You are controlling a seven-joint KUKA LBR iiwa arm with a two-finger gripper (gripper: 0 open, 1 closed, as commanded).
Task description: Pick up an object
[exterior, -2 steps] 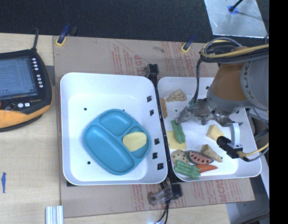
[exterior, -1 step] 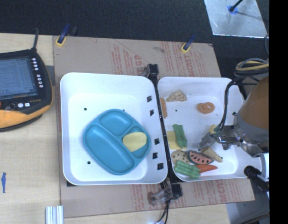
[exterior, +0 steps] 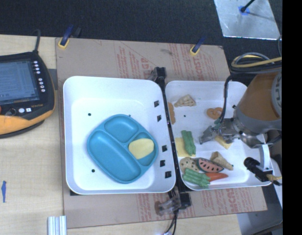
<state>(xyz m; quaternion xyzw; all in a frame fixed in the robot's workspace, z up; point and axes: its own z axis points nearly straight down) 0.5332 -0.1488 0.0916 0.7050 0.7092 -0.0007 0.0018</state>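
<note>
- Your pincer (exterior: 213, 132) sits low over the right bin (exterior: 199, 88), on the end of the grey arm (exterior: 258, 104) with its orange band, which comes in from the right edge
- You cannot tell how far the pincer is open; its dark tip is too small and blurred, and nothing shows plainly between its fingers
- Just left of the pincer lies a green pickle-like piece (exterior: 188, 142), with a pale yellow slab (exterior: 179, 146) touching that piece on its far side
- Just behind the pincer tip, against the wrist, you see a small yellow wedge (exterior: 222, 141)
- Above the pincer sits an orange piece (exterior: 214, 113), and further up and left a tan cracker-like wedge (exterior: 185, 101)
- Below the pincer you find a watermelon slice (exterior: 210, 165), a tan chunk (exterior: 221, 160), a brown spotted piece (exterior: 187, 164), a green bean pod (exterior: 196, 178) and an orange carrot (exterior: 218, 176), all crowded together at the bin's near edge
- Well to the left of the pincer, the left bin (exterior: 80, 92) holds a blue divided plate (exterior: 111, 151)
- A yellow lemon-like item (exterior: 141, 148) rests in the plate's compartment nearest the pincer
- Both bins stand on a cardboard sheet (exterior: 121, 58); a teach pendant (exterior: 18, 94) lies far left of the pincer
</note>
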